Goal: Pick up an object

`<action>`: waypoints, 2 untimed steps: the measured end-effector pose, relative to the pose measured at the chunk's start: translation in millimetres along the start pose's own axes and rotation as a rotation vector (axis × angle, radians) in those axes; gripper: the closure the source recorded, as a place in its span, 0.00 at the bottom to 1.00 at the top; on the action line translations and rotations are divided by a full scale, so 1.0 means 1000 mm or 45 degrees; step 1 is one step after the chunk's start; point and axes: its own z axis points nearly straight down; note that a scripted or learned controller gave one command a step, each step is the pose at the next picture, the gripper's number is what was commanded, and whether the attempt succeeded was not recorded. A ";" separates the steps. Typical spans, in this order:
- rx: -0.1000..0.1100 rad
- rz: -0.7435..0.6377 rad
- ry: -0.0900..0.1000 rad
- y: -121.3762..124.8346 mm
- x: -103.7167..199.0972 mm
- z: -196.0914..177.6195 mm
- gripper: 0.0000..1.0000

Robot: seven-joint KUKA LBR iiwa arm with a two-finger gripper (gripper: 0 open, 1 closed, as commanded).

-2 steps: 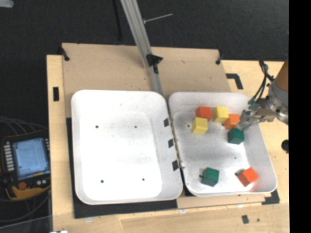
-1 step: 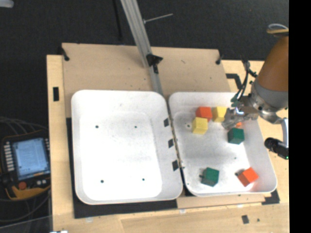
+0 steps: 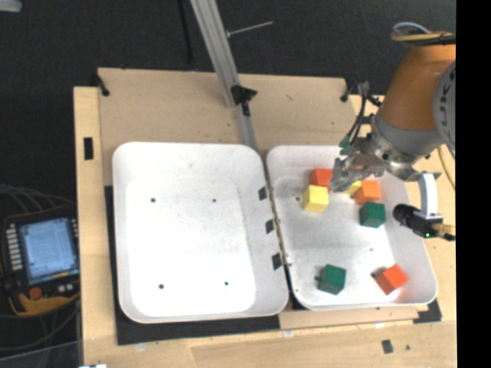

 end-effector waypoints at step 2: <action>0.001 -0.001 0.001 0.040 0.105 0.007 1.00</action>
